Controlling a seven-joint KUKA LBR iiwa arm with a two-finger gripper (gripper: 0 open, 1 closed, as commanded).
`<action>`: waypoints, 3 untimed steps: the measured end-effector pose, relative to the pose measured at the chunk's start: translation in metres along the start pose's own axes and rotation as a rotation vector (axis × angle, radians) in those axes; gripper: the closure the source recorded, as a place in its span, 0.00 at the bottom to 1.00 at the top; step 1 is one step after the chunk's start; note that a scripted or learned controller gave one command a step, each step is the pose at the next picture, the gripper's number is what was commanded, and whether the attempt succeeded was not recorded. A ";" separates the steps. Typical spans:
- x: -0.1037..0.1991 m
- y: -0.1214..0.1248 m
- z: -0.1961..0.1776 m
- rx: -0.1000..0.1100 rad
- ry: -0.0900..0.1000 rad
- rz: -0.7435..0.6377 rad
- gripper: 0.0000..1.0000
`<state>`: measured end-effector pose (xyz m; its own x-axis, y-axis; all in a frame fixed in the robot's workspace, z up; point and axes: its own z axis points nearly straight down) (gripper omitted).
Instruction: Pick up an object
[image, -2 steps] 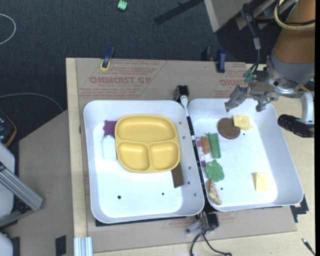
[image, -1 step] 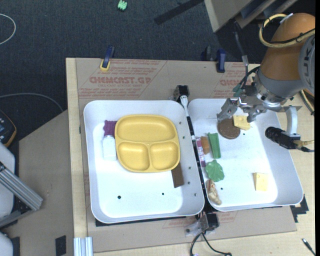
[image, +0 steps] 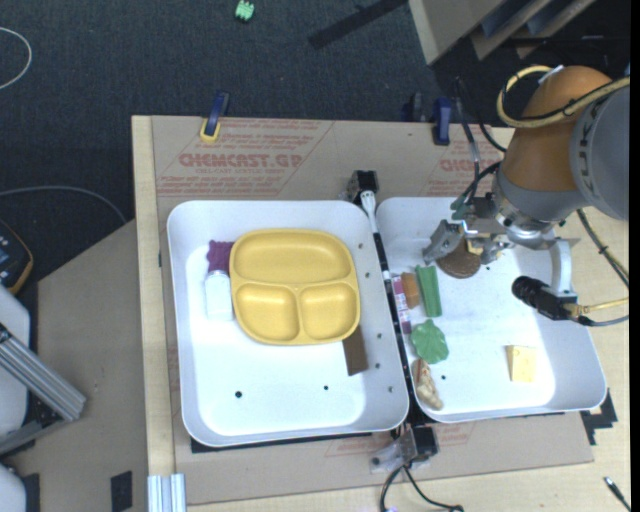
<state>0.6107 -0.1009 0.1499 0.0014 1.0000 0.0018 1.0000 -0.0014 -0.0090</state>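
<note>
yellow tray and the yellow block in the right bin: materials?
Yellow tray: looks like moulded plastic, smooth with a soft sheen, three rounded compartments pressed in. Yellow block: matte, pale, no glare; probably foam or sponge, though too small to be sure.

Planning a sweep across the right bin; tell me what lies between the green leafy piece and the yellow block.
Bare white bin floor separates the green leafy piece from the yellow block, seen in the camera view.

Dark carpet around a cardboard-topped bench

Dark blue-grey carpet floor (image: 120, 60); brown cardboard sheet (image: 300, 155) clamped at the bench's far edge.
</note>
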 end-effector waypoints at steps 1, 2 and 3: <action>0.001 0.001 0.063 -0.005 -0.001 -0.001 0.00; 0.001 0.002 0.063 -0.009 -0.001 0.000 0.00; -0.001 0.004 0.051 -0.017 -0.005 0.001 1.00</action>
<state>0.6138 -0.1017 0.0992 0.0024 1.0000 -0.0036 1.0000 -0.0024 0.0076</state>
